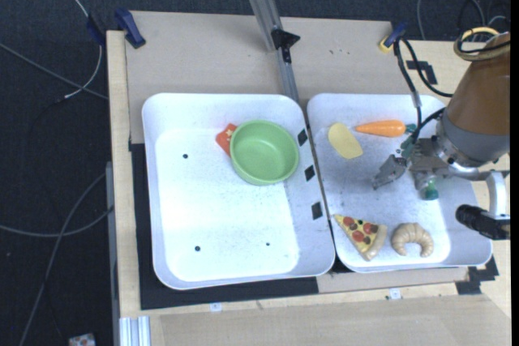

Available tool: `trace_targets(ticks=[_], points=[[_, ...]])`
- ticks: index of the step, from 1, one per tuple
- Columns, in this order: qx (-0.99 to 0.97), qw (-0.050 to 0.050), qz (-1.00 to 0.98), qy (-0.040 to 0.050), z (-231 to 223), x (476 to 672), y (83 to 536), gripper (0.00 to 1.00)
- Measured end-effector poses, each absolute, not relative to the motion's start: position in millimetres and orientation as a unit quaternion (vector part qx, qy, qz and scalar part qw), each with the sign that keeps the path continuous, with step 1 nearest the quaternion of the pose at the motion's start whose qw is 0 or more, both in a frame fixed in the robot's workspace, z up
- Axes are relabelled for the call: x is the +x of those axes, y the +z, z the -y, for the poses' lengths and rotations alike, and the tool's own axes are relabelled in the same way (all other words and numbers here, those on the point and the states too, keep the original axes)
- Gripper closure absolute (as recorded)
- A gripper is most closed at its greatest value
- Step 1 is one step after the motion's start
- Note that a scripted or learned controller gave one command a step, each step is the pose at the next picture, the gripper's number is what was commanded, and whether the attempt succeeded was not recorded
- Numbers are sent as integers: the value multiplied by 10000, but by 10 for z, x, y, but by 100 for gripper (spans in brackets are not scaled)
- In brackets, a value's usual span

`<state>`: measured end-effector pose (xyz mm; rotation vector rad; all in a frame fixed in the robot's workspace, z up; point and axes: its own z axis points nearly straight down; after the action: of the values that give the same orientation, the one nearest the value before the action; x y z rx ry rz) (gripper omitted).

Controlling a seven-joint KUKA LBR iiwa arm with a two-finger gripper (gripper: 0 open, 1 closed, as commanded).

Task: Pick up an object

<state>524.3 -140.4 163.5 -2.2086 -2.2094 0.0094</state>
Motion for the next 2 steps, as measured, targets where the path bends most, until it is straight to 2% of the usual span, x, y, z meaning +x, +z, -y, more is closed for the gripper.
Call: trace_targets(ticks=[1,2], points=[[-7076,89,7066,30,1409,5159,1172,0],[-7075,86,7067,22,1397,5144,937,0]])
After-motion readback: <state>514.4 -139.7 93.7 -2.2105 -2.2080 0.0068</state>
